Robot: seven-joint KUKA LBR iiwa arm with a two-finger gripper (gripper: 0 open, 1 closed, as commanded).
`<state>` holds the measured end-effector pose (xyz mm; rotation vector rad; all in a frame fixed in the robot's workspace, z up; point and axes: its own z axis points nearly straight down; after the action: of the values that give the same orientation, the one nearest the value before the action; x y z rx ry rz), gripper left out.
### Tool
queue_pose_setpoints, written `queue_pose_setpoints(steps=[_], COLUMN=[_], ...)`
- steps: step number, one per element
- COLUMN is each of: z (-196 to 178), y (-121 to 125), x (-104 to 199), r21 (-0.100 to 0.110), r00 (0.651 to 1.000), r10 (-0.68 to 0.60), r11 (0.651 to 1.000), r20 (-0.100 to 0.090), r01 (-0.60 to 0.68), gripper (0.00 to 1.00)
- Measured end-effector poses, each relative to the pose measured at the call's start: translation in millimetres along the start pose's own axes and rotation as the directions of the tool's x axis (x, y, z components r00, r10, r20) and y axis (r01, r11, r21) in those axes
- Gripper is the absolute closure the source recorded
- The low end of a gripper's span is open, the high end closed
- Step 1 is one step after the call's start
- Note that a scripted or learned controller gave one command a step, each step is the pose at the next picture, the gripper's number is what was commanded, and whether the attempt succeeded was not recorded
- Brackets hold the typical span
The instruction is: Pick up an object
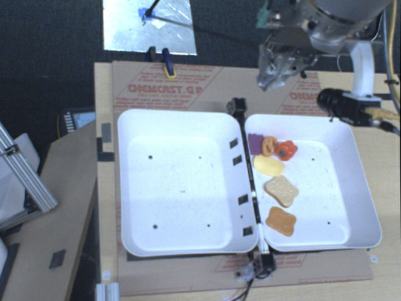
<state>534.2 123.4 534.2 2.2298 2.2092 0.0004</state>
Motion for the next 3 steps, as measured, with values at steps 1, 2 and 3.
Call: queue_pose_setpoints(steps=[1, 2, 3], z=[128.9, -8.8, -0.5], y=[8.2, 20.9, -22.2], x=[97.8, 111.8, 66.4], r21=[0.004, -0.012, 0.003], r00=[1.0, 1.0, 1.0], r10=[-0.018, -0.015, -0.01], r11=[1.0, 1.0, 1.0], r20=[-0.003, -0.008, -0.002], r01=[0.018, 0.015, 0.01], gripper=[1.0, 1.0, 1.0])
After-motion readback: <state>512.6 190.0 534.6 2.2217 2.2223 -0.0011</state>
